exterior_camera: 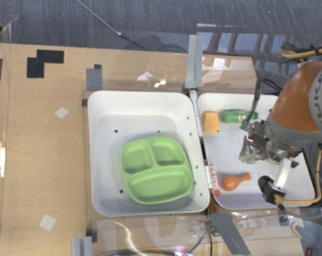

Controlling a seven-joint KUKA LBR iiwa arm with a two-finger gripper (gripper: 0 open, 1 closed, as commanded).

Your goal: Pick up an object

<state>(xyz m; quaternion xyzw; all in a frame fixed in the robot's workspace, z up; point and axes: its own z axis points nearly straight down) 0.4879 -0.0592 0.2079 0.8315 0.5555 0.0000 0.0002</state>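
Camera view: gripper (250, 152) low in right bin (310, 188), finger state unclear.
Risk: misses orange drumstick toy (235, 181) near front edge.

I see my grey arm's two-finger gripper (251, 151) low over the right shallow white bin (229, 195). Near it lie an orange pear-shaped toy (235, 181), a yellow-orange block (211, 121) and a green bottle (236, 116). The left white bin (104, 143) holds a green three-compartment plastic plate (156, 169).

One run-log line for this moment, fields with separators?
gripper over right bin | nothing seen held | bottle, corn, orange toy loose | tray in left bin
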